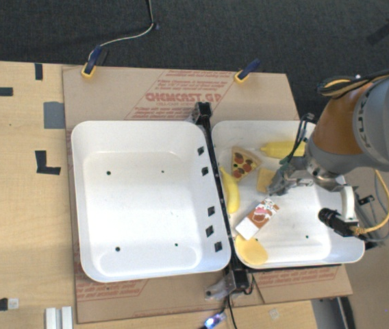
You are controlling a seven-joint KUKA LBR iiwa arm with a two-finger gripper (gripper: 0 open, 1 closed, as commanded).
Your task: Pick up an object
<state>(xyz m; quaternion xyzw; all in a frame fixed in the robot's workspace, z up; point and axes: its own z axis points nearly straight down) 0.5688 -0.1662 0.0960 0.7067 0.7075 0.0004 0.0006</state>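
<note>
Flat yellow disc (253, 251) beside brown-and-white packet (257, 217); jaws' (277, 187) state cannot be told.

Robotics lab bench | two white bins (140, 266) on clamped cardboard sheet (181, 94) | black tape marks (44, 162) on plywood | loose cable (129, 36) over dark carpet (249, 19)
</note>
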